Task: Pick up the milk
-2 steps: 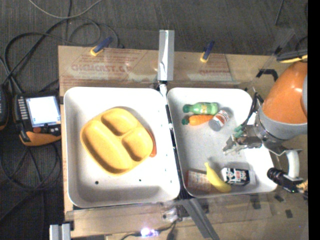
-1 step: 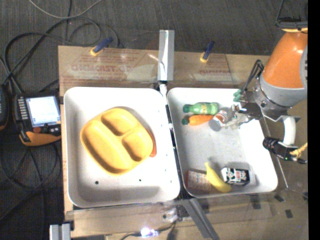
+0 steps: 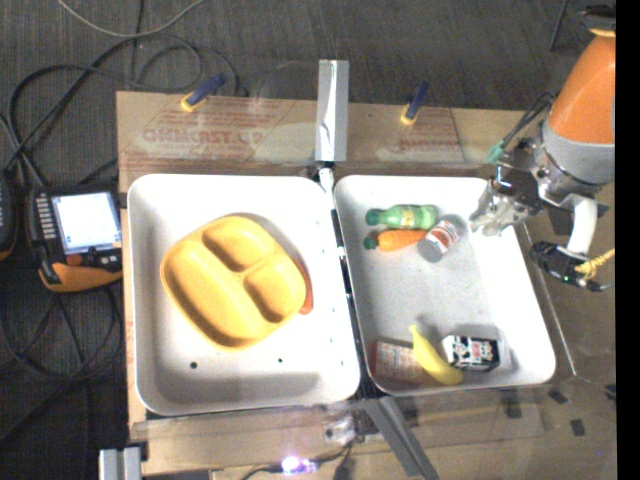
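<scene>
Currently the gripper (image 3: 497, 211) hovers at the right bin's (image 3: 520, 298) far right edge; its opening I cannot tell. Milk (image 3: 471, 351), probably the small carton, lies near, touching the banana (image 3: 436, 358) — a crowded grasp could nudge both.

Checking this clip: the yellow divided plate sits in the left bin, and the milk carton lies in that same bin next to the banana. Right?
Not quite. The camera view shows the milk carton beside the banana in the right bin; the yellow divided plate is in the left bin.
</scene>
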Available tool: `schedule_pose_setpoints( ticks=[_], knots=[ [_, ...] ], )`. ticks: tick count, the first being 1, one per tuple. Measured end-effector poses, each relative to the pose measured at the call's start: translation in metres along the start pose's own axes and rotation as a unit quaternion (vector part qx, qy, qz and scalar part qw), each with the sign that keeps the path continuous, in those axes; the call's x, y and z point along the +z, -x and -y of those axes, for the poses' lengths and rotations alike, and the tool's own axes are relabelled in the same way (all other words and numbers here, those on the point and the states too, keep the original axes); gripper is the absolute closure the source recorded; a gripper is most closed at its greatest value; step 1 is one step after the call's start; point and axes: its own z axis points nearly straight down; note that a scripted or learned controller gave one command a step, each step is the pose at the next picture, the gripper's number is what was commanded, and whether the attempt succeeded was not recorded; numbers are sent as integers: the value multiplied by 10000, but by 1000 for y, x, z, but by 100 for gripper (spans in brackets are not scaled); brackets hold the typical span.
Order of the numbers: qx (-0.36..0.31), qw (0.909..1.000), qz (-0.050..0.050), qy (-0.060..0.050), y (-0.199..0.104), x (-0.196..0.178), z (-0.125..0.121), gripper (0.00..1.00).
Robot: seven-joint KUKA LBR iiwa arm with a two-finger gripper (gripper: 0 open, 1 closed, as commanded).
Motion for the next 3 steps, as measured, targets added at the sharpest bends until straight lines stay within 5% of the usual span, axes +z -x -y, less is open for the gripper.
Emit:
schedule_pose_setpoints(
  ticks=[1,2,3],
  knots=[
    [-78,10000,-4,-1,-12,-53,3,100],
    [-1879,9822,3,10,-17,-29,-93,100],
    [-2643,9644,1,15,62,-80,-51,100]
  ],
)
